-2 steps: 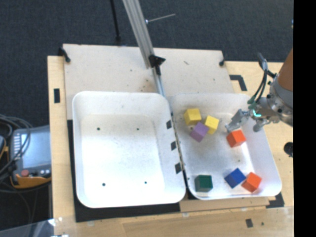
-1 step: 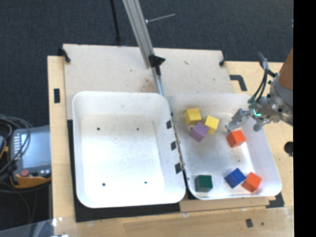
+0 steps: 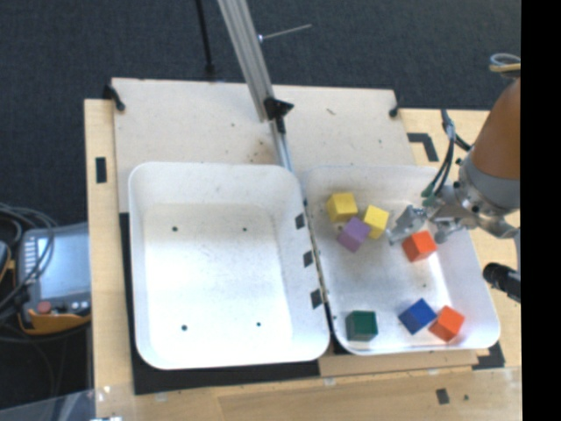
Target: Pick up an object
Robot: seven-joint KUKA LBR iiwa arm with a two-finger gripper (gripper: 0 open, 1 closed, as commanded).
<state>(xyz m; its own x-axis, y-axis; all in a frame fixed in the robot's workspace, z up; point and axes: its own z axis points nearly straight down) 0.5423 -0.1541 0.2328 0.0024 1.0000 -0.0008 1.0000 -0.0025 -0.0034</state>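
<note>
The left bin (image 3: 219, 261) on the table (image 3: 101, 235) holds no blocks that I can make out; its floor shows a few dark specks.

The right bin (image 3: 386, 345) carries all candidate objects. From its left side: a green cube (image 3: 361, 324) near the front corner; a yellow cube (image 3: 343, 205) toward the back; a purple cube (image 3: 353, 233) just in front of it, touching or nearly touching a second yellow cube (image 3: 376, 220). Further right, a blue cube (image 3: 418, 316) sits just beside an orange cube (image 3: 448, 323) near the front wall.

An orange-red cube (image 3: 420, 246) lies in the right half of the bin, directly below my gripper (image 3: 419, 226). My gripper hangs low over the bin. Its metal parts appear to straddle the top of this cube, but from this angle I cannot tell whether the fingers are apart or closed, nor whether they touch the cube.

Status, as a judgement: approach is complete or nearly so; the orange-red cube is the likely target. It appears to rest on the bin floor, so no lift is confirmed. Remaining steps: secure the grasp, raise the cube clear of the bin.
</note>
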